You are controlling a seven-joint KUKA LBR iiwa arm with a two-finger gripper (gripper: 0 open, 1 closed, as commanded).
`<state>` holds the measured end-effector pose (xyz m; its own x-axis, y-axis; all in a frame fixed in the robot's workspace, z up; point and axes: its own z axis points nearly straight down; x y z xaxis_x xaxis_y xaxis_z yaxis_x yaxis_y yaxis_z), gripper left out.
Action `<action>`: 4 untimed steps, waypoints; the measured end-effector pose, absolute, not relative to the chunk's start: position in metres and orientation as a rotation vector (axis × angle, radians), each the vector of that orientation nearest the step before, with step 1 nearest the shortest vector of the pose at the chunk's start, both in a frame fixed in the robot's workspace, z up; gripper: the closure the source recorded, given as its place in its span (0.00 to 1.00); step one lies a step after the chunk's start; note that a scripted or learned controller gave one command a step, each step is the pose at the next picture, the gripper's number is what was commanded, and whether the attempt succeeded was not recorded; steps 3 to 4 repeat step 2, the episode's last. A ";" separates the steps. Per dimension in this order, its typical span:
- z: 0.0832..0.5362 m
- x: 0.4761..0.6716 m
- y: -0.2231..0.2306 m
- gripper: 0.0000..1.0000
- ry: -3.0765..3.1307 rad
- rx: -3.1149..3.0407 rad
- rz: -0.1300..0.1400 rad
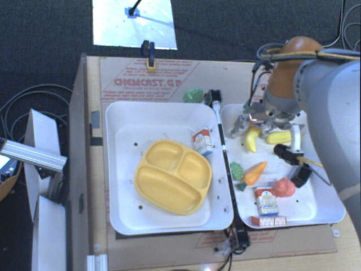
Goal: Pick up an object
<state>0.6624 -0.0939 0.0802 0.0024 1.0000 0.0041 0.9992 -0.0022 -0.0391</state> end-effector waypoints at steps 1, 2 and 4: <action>0.091 0.661 -0.095 1.00 -2.202 -2.203 0.037; 0.190 0.559 -0.026 1.00 -2.228 -2.211 -0.006; 0.190 0.559 -0.026 1.00 -2.228 -2.211 -0.006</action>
